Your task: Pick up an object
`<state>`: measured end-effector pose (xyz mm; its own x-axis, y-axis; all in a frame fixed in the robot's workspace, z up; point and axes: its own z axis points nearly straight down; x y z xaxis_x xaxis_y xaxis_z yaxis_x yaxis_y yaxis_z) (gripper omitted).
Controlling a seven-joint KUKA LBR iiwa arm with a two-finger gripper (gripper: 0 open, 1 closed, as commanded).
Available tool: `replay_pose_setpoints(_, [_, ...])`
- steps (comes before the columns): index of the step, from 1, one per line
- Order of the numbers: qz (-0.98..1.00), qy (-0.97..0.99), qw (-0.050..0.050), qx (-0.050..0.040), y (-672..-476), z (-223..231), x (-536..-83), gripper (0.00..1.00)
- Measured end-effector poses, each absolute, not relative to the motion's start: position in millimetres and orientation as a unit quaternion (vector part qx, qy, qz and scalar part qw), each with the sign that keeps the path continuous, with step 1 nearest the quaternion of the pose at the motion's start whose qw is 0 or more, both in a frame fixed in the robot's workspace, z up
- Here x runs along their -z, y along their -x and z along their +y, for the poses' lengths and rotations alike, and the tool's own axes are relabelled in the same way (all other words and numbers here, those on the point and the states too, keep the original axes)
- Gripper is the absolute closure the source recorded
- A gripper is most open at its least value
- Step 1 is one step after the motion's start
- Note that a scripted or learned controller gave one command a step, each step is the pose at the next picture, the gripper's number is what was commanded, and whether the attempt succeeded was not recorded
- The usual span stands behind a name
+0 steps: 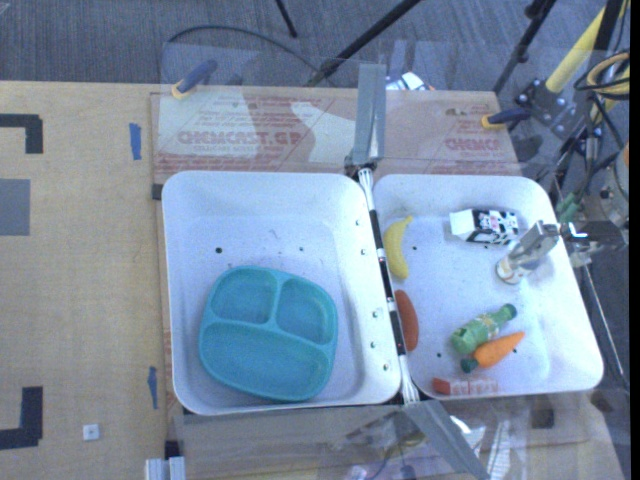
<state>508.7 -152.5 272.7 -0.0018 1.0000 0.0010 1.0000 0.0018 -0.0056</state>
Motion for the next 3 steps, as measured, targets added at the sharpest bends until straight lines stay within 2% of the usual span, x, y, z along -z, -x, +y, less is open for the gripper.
replay_pose_setpoints(1, [-0.778,0.628,-0.001,0.0013,-525.0,-171.2,-85.2,0.00])
replay_pose_setpoints(2, [-0.777,0.630,-0.003,0.0024,-526.8,-173.5,-94.0,1.00])
replay_pose_setpoints(3, [-0.777,0.630,-0.003,0.0023,-526.8,-173.4,-94.0,0.00])
